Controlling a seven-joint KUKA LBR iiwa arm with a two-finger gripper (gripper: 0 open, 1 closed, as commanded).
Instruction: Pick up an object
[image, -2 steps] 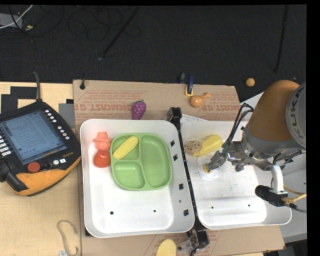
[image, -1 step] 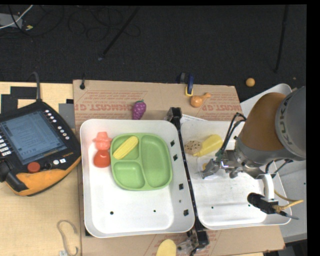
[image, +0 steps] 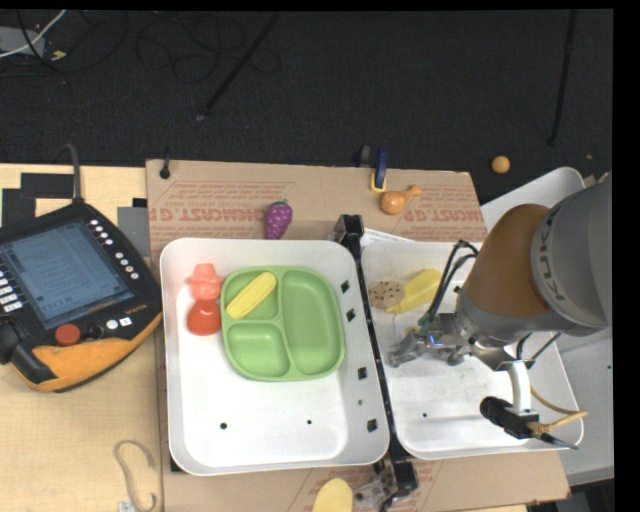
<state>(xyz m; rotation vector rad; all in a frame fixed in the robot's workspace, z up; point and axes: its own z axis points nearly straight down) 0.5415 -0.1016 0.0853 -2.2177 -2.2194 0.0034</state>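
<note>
Tool (image: 412, 347) low in right bin (image: 470, 430), fingers too blurred to tell open or closed. Nearest things, cookie (image: 386, 294) and yellow piece (image: 421, 288), just beyond tip. Risk: closing short, pushing them toward bin wall.

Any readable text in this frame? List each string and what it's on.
"CHEMCAST. G...": red print, upside down, repeated on the cardboard sheet behind the bins; the rest is unclear.
Partial grey letters on the arm: cut off, not readable.
Teach pendant screen and buttons: too small and blurred to read.
</note>
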